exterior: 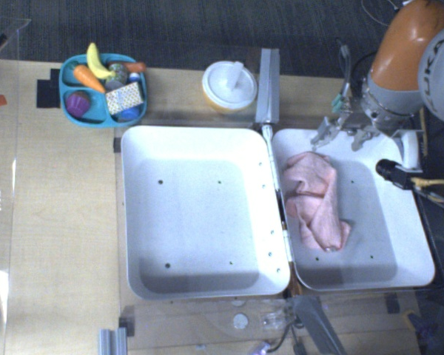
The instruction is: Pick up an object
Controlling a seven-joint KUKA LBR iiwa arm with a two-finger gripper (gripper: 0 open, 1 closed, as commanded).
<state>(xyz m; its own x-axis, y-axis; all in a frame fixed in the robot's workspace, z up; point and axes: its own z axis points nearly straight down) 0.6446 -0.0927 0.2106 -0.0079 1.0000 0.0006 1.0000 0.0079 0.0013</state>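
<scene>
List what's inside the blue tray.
The blue tray holds a banana, a carrot, a purple item and a patterned block. Whatever lies beneath them is covered.

Grey KUKA arm (438, 58) with smooth rounded casing, pale and faintly glossy along the outer link. Broad orange band (401, 39) above the wrist, dome-shaped, catching a soft highlight near the top. Below that, a darker grey wrist ring, then a small metal two-finger gripper (344, 130) of thin silvery parts. Thin black cables (348, 69) running up beside the wrist, one looping loosely behind the orange section. Black cylindrical fitting (391, 171) lower on the body, with yellowish wires trailing off beside it. No readable markings or screws.
</scene>
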